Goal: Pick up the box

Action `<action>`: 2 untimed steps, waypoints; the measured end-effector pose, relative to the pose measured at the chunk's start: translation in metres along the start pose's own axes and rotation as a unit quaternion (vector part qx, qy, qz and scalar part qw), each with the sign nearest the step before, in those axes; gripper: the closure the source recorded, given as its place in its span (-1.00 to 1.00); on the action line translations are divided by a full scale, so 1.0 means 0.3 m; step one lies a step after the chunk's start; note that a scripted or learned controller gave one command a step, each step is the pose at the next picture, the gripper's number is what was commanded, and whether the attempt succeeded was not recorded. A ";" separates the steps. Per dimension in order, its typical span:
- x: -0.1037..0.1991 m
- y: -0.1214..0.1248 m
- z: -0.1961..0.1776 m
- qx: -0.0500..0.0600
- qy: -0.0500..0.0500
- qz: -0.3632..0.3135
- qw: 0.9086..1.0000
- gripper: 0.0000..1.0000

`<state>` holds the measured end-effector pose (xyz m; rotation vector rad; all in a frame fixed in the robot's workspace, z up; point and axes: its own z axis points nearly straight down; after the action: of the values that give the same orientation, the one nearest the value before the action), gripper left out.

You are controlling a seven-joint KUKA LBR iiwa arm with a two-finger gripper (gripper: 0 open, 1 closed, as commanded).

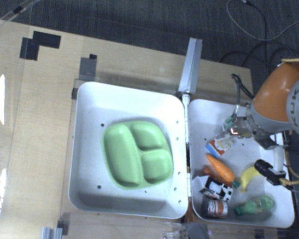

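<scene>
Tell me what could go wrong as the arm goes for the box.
The box lies right against the carrot, so closing fingers may catch or shove the carrot. The right bin is crowded: the banana, can and green bottle sit close by, so a sideways move could knock them.

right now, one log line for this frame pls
tool over right bin | box lying in bin, just below tool, not held | green tray in left bin

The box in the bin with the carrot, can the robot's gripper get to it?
Probably yes. The box lies in the right bin with nothing on top of it, and the gripper hangs close above. The carrot beside it might crowd the fingers.
</scene>
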<state>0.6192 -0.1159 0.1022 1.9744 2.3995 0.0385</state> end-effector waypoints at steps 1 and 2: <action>-0.116 0.075 0.005 0.005 0.001 -0.050 0.999 -1.00; -0.115 0.076 0.008 0.005 0.001 -0.034 0.999 -1.00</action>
<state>0.6483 -0.1453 0.1013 1.8951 2.4710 0.0263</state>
